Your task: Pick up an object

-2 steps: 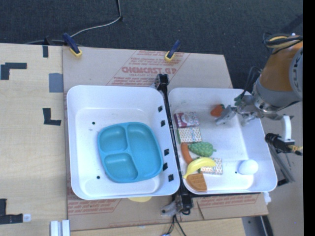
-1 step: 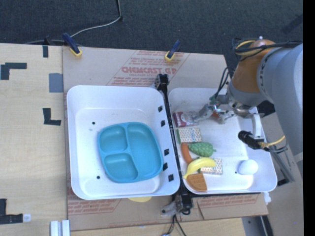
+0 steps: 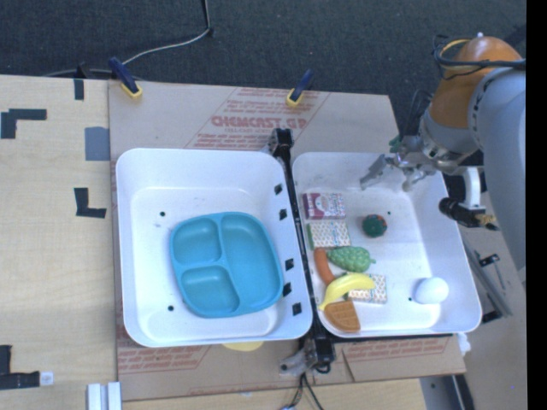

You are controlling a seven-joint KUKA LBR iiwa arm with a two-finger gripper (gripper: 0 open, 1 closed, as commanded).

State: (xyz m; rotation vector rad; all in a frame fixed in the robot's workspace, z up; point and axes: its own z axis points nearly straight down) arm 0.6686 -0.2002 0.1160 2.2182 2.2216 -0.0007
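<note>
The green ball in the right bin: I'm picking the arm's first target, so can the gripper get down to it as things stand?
Probably yes. The green ball lies apart from the other items on bare bin floor, with nothing over it. The gripper hangs above the right bin near its far edge, close by.

Bright, even overhead light; soft shadows, slight blur.

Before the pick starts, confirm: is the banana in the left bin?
No, the banana lies in the right bin, beside the carrot.
</note>
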